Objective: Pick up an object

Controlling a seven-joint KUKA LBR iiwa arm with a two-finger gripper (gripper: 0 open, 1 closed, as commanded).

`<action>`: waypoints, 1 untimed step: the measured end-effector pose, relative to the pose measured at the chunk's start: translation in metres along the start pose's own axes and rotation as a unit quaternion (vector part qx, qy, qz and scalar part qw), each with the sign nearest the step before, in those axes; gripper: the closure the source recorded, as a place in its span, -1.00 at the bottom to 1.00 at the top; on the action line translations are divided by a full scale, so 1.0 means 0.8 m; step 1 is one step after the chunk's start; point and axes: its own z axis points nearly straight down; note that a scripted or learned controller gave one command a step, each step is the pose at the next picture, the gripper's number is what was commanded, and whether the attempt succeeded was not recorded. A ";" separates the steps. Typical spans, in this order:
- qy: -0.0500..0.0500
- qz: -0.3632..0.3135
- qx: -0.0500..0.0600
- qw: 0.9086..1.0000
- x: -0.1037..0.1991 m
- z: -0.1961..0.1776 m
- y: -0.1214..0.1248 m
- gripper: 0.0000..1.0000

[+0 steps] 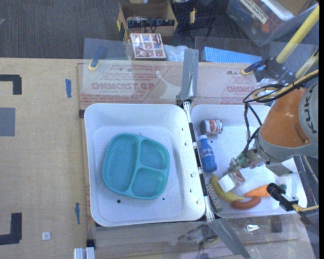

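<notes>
I see claw [238, 171] low in right bin | grip state: cannot tell | yellow curved banana [223, 189] just left-below | blue plastic bottle [207, 155] left

A cardboard box [147, 19] and a patterned packet [148, 45] sit far up-left of the pincer. Blue tape strips [68, 88] mark the desk [40, 152], well left of it.

A robotics lab or test workshop is suggested. A wooden desk [40, 152] is marked with black and blue tape, and two white bins [96, 121] are fenced by clear plastic sheets [131, 83]. A grey and orange arm [286, 126] trailing loose cables is seen. Behind, on grey carpet, cardboard boxes [147, 17] and what may be plastic storage tubs [263, 15] are stacked.
</notes>
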 end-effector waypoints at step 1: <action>0.000 -0.004 0.004 1.000 -0.006 -0.135 0.041 1.00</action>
